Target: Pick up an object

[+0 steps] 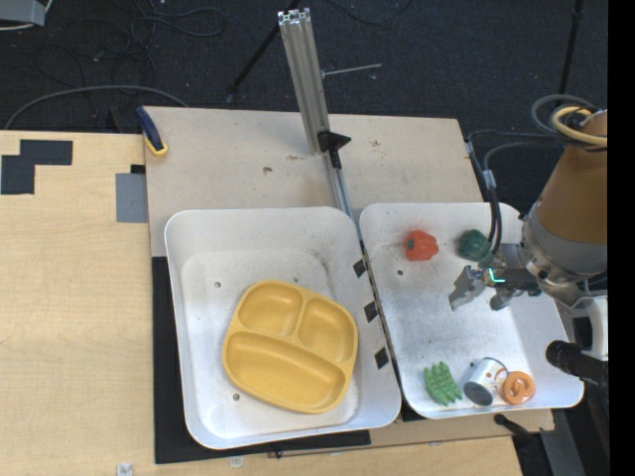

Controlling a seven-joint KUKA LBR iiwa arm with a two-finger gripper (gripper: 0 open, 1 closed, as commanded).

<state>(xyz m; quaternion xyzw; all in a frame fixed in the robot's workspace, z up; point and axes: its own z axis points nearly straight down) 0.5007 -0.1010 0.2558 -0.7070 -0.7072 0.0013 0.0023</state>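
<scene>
Nearest the lower edge, in the right bin (397, 266): a green leafy toy (440, 383), a silver can (483, 381) on its side and an orange ring (517, 388), set in a row. Listed at the far end: a red pepper toy (421, 246) and a dark green toy (473, 243). The claw (482, 296) is recorded over this bin with fingers apart, nothing held. A yellow divided plate (291, 345) is held in the left bin (189, 266).

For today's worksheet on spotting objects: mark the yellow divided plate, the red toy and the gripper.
yellow divided plate (290, 345), camera view, on its central ridge.
red toy (421, 246), camera view, middle of its body.
gripper (482, 293), camera view, midway between its fingertips.
</scene>
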